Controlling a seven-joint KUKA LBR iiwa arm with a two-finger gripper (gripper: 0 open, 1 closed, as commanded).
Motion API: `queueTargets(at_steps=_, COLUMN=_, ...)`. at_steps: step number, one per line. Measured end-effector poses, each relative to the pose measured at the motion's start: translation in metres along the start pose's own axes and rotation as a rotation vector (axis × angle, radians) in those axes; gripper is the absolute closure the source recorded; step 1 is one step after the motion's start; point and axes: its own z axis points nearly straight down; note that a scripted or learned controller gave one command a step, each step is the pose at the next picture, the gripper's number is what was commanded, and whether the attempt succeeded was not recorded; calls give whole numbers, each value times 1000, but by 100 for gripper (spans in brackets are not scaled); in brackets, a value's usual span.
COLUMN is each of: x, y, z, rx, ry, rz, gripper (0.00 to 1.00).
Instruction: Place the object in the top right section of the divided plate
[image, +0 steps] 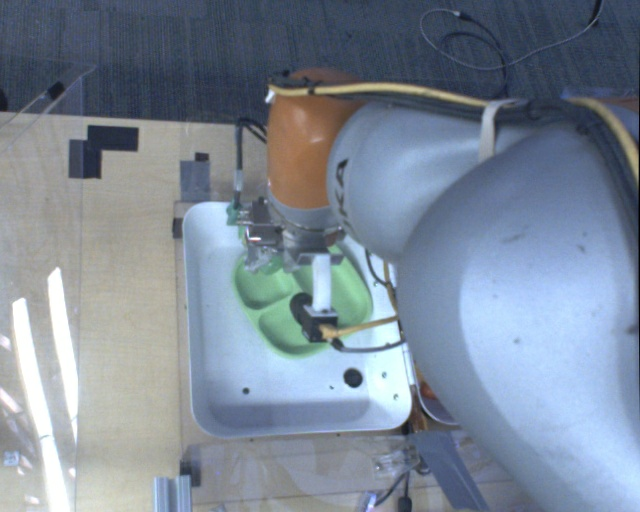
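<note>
A: Status of gripper (272, 258)?
B: Low over the green divided plate (256, 292), at its far-left part as seen in the camera view. Open or closed: can't tell, wrist hardware in the way. Nothing visibly held.
A: Object location?
B: Not confirmed. One candidate: small dark round thing (352, 378) on the floor of the white bin (215, 340), front right, apart from the plate's near edge. Could equally be a hole in the bin floor; too small to call.
A: Handling, if that's it?
B: Probably light, hard, low-profile. Likely to roll or skid on smooth plastic. Best taken straight down, pinched across the width, well centred; an off-centre touch would probably flick it away. No fragility concern expected.
A: Target section?
B: Top right section mostly hidden under the wrist and the grey arm (500, 260). Wells look shallow, so release low to avoid bounce-out.
A: Anything else nearby?
B: Orange band (300, 140) over the bin's far rim. Plate wells look bare where visible.
</note>
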Motion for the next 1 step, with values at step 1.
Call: queueTargets(at_steps=1, x=2, y=-81, z=-10, rx=1, ry=1, rz=181, gripper=100)
